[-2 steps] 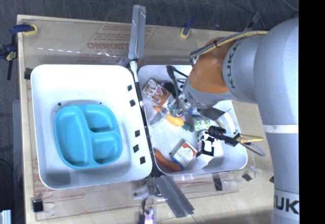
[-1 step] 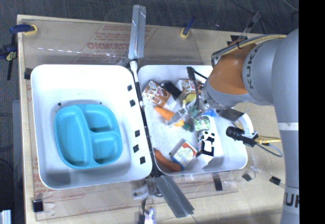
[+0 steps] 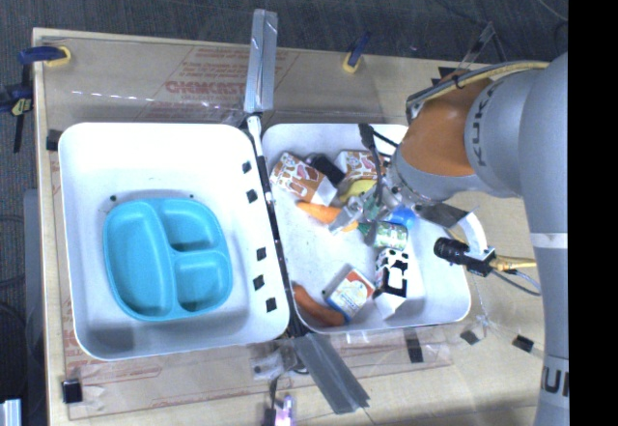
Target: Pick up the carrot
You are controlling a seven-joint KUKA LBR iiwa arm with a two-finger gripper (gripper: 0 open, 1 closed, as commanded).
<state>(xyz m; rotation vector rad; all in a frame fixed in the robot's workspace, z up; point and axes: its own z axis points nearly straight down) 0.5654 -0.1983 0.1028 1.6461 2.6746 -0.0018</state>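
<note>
The carrot (image 3: 317, 213) is a small orange piece lying in the right bin (image 3: 299, 255), left of the pile's middle. My gripper (image 3: 355, 215) reaches down from the right and sits at the carrot's right end, close to it or touching it. Clutter and the wrist hide the tips. The carrot rests on the bin floor and does not look lifted.
Around the gripper lie two brown patterned packs (image 3: 297, 178), a yellow item (image 3: 357, 189), a green-and-white carton (image 3: 391, 237), a black-and-white carton (image 3: 394, 275), a small box (image 3: 350, 294) and a reddish sausage-like piece (image 3: 317, 306). A blue divided plate (image 3: 169, 255) lies in the left bin (image 3: 87, 183).
</note>
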